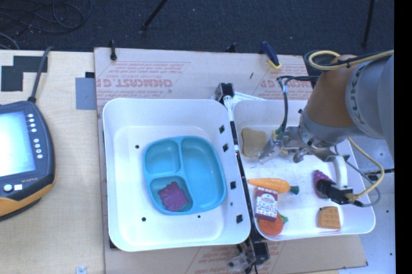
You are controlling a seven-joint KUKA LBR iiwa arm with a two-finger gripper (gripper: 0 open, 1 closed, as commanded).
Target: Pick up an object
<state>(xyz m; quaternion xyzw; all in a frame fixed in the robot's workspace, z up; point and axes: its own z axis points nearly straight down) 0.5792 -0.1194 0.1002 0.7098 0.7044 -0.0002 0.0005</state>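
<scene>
In the right bin (pixel 360 224), the end effector (pixel 270 149) hangs low beside a tan bread slice (pixel 252 139); its grip state can't be told. Approach step; next, closing squarely on the bread.

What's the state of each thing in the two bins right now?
Blue tray: upright in the left bin, purple item in one compartment.
Carrot: lying flat in the right bin.
Red packet: lying flat, below the carrot.
Cracker: flat, near the bin's front right corner.
End effector: low over the right bin, beside a tan item.
</scene>
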